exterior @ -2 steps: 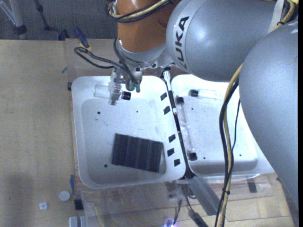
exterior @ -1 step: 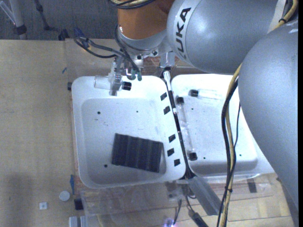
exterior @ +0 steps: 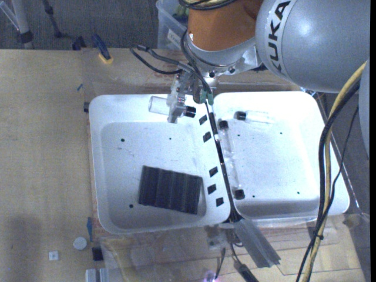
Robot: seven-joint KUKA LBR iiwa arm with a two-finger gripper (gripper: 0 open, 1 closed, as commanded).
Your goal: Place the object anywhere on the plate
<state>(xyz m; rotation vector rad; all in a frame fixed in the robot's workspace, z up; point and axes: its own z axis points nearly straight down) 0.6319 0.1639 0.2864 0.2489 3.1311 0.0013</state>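
two-finger gripper (exterior: 176,107) hangs above the far edge of the dark ribbed rectangular plate (exterior: 170,190), clenched on a small clear plastic tube (exterior: 158,104); judged light, stiff, slippery and prone to rolling, best taken across its middle.

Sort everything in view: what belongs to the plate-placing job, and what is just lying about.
Job in hand:
- pincer, over the left bin's far edge
- clear object right beside it; a grip can't be confirmed
- dark ridged plate in the left bin

Lying about:
- black-capped clear tube in the right bin
- blue clip on the bench
- small round disc
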